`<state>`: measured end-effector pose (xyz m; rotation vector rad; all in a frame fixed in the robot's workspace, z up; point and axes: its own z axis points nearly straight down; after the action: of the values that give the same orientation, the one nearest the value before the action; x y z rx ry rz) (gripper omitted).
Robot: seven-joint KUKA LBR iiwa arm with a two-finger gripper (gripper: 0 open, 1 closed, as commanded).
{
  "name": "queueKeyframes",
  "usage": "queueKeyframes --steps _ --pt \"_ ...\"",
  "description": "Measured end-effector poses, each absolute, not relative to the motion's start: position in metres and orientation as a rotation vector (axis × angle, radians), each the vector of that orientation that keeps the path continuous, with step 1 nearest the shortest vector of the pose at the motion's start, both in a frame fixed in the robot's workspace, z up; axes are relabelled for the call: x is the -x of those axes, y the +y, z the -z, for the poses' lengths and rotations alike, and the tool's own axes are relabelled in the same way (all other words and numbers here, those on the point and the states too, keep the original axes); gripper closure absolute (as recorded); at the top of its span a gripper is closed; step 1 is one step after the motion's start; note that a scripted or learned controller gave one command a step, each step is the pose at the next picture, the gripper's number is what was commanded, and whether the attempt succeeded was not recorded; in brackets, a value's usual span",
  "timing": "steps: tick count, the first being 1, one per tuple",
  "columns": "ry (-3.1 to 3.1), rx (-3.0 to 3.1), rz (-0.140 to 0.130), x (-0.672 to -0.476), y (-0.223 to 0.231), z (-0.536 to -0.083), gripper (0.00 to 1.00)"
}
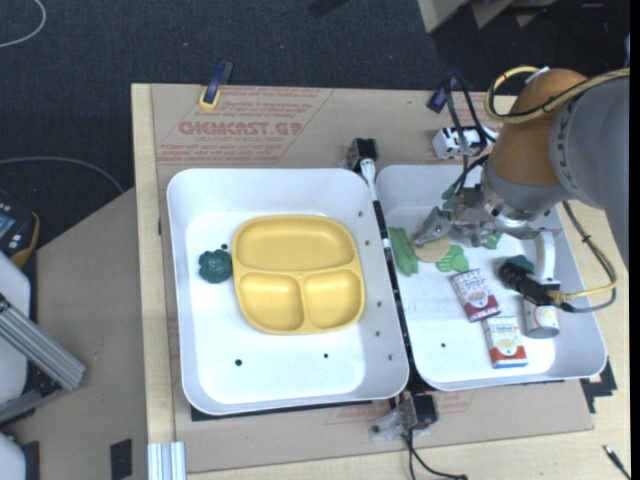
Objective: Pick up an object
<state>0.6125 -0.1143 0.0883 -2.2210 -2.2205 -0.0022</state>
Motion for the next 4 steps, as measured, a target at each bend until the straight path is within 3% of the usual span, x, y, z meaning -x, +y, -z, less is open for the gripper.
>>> queueKeyframes --steps 1,2,4 --pt "-2.23 2.23 0.019 -0.617 -0.114 -0.104 1.0" --pt "-2.227 2.225 0.006 -0.616 -0.114 -0.148 1.0" --pt "-2.226 2.225 0.005 -0.609 -0.117 -0.227 1.0"
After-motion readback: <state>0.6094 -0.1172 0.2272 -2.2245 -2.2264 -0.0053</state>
